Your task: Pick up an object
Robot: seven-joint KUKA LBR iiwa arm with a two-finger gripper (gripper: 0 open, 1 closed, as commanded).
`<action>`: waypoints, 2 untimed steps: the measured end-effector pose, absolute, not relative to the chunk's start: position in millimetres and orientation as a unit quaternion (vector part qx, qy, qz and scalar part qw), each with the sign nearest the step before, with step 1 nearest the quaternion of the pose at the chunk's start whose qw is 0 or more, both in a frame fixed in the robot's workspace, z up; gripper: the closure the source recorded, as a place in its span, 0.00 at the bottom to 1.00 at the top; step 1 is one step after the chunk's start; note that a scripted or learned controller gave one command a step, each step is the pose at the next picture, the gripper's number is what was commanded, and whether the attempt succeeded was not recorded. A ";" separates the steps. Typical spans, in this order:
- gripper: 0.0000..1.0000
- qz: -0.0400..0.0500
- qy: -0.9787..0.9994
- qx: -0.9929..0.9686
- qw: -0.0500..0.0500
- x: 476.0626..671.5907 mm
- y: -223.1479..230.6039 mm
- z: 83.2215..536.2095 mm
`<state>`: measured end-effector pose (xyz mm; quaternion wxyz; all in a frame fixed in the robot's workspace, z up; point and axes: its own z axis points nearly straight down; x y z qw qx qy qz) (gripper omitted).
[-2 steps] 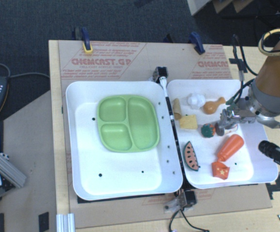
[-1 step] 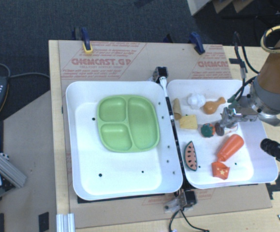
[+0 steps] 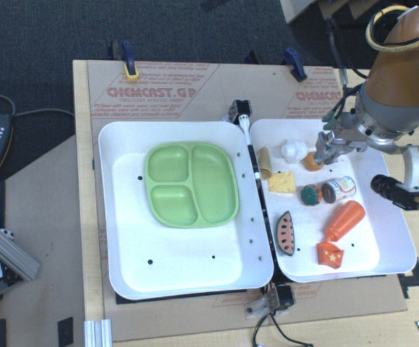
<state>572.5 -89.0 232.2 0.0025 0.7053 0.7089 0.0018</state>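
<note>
A red strawberry toy (image 3: pixel 330 254) lies by the right bin's (image 3: pixel 394 259) front edge. The hand (image 3: pixel 326 152) hovers over the far toys; its grip is unclear, nothing lifted yet.

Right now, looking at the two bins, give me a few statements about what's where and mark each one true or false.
1. The green plate lies in the left bin. True.
2. The carrot lies on the green plate. False: it lies in the right bin.
3. The watermelon slice lies near the right bin's left wall. True.
4. The hand hovers over the left bin. False: it is over the right bin's far part.
</note>
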 end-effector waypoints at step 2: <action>1.00 0.002 0.709 0.706 0.002 661.7 -32.2 235.8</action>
